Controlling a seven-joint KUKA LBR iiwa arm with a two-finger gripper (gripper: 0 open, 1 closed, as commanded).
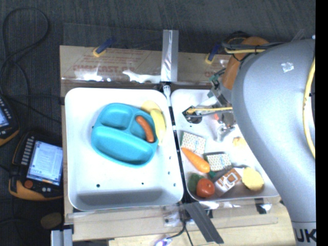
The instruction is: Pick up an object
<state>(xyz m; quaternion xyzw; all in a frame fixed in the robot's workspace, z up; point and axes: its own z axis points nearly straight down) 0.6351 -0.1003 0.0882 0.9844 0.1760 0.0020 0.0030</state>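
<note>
The right bin holds an orange carrot, a red tomato with a green piece beside it, two patterned packets, a small orange and white carton and a yellow lemon. My gripper hangs low over the far part of this bin, above and to the right of the upper packet. Nothing shows between its tips. The big grey arm covers the bin's right side.
In the left bin lies a blue divided plate with a sausage on it and a banana against its right rim. A metal divider stands behind the bins. Handheld devices lie left of the bench.
</note>
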